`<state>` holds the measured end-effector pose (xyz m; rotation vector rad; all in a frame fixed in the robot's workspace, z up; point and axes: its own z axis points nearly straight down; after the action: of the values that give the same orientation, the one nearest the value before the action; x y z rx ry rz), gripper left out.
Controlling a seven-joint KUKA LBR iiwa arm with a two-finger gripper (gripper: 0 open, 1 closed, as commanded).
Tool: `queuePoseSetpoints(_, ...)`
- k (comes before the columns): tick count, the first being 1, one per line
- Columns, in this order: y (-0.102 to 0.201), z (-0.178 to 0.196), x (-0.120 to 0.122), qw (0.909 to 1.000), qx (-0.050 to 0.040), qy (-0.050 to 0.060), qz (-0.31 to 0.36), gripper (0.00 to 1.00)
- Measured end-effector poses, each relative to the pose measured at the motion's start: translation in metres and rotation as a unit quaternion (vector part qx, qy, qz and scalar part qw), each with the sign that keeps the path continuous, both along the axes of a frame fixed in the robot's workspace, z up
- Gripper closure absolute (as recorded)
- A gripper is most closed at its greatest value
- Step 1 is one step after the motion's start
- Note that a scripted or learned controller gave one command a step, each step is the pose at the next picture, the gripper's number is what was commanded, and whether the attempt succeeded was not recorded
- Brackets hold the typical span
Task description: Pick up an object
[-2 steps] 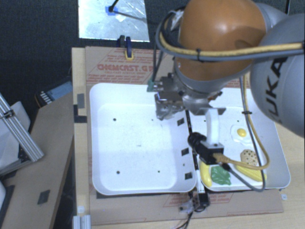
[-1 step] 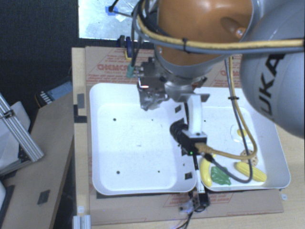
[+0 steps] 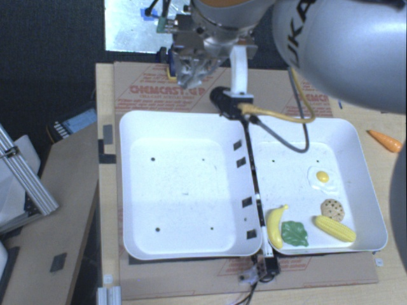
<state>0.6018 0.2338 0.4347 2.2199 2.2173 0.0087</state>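
Note:
My gripper [image 3: 191, 75] hangs high over the far edge of the left bin [image 3: 137, 129], its metal fingers pointing down with nothing between them. The right bin [image 3: 362, 164] holds a fried egg [image 3: 322, 178], a round cookie [image 3: 332, 209], a corn cob [image 3: 334, 229], a banana [image 3: 275, 226] and a green leaf piece [image 3: 294, 234], all grouped near its front. The gripper is far from them, up and to the left.
An orange carrot-like piece [image 3: 385, 140] lies outside the right bin on the bench at the right. A black divider strip [image 3: 253, 183] runs between the bins. An aluminium frame [image 3: 22, 176] stands at the left.

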Motion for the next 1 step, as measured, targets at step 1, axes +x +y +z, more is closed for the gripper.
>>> queuePoseSetpoints(1, 0.0002, 0.0004, -0.0039, 1.0000, -0.0004, 0.003, 0.001, 0.00)
